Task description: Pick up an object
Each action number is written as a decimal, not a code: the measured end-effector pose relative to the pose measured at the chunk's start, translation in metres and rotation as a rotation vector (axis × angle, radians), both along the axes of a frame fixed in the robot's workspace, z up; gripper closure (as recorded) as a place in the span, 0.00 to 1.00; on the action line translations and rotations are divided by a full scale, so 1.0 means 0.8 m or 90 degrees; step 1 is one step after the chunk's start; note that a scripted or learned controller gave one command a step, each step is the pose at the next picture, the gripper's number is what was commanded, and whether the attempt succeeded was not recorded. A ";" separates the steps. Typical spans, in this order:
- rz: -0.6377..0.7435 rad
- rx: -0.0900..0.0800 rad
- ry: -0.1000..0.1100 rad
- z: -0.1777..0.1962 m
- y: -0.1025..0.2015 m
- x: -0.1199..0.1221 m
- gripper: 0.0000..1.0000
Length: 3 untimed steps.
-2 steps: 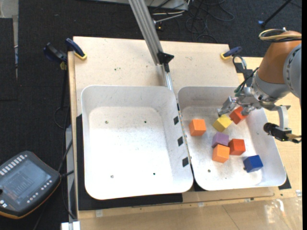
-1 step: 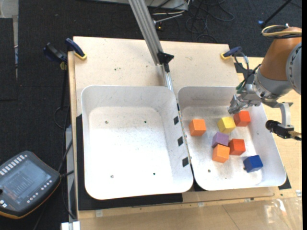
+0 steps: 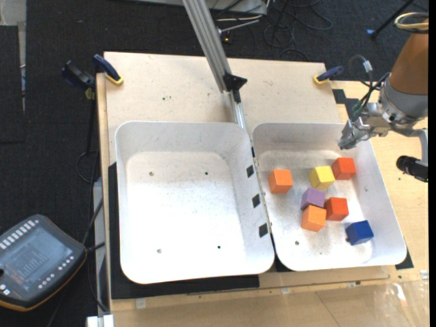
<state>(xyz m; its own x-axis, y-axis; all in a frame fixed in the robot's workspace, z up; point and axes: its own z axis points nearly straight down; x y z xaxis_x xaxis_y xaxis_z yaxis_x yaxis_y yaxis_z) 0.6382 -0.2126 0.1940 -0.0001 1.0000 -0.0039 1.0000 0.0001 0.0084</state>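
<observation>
Hovers at the back right corner of the right bin (image 3: 385, 203), just inside the rim: gripper (image 3: 351, 137), small and dark against the white wall. Cannot tell whether open or closed at this size; nothing seen held.

Directly toward the camera from there, and near: red-orange cube (image 3: 344, 167), the closest of the loose pieces. Touching or almost touching its left side: yellow cube (image 3: 321, 176), which leaves the right and far faces freer for a grasp. No long axis to worry about; all cubes, each turned a little differently.

Farther out, well apart to the left: lone orange cube (image 3: 280, 180), with open floor all round. Farther toward the camera: purple cube (image 3: 313, 197) packed in a tight cluster with two more orange ones, then blue cube (image 3: 359, 231) alone by the front right wall.

Probably calls for a short shift toward the camera and a descent onto the red-orange cube; risks nudging the yellow neighbour. Beyond, left bin (image 3: 129, 182), not in play.
</observation>
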 end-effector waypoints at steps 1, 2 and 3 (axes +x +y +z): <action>0.001 0.000 0.000 0.059 0.001 -0.007 1.00; 0.001 0.001 0.002 0.102 0.001 -0.006 1.00; 0.004 0.003 0.005 0.107 0.064 -0.018 1.00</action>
<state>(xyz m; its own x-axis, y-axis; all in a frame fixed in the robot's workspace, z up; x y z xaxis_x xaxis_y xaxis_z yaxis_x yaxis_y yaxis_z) 0.6234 -0.1617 0.2797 -0.0071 1.0000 0.0009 1.0000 0.0071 0.0002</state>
